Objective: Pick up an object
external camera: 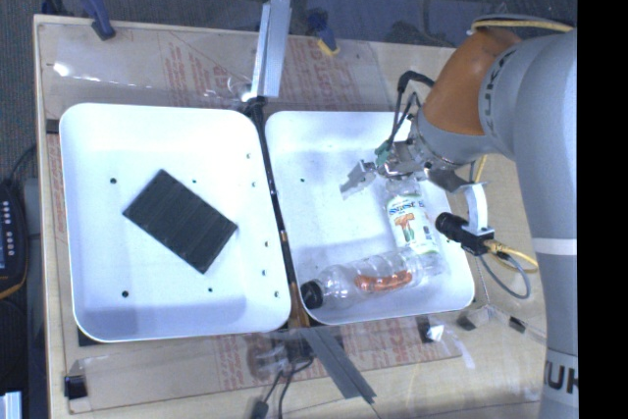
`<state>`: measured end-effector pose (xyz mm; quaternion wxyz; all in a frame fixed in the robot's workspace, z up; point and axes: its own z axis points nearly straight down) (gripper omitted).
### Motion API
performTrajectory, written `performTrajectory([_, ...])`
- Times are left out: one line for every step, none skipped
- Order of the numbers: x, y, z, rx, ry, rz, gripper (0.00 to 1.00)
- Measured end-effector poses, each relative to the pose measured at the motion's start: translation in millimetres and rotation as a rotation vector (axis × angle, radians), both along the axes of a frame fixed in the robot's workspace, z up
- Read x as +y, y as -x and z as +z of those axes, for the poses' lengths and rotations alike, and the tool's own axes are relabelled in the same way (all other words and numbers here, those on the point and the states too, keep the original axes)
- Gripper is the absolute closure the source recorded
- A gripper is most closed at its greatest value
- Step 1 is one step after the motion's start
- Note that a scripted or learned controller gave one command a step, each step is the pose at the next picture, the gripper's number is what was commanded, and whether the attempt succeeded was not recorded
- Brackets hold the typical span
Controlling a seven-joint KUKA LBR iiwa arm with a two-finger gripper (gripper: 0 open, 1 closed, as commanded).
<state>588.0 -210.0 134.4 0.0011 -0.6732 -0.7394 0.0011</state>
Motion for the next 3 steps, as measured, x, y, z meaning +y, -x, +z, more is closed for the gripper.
performTrajectory([1.2,8.3,33.0,-0.003,0.000,0.155,0.00])
performTrajectory([1.0,8.4,33.0,-0.003,0.001,0.155,0.00])
performTrajectory([1.6,5.0,24.1,-0.001,-0.001,0.199,0.00])
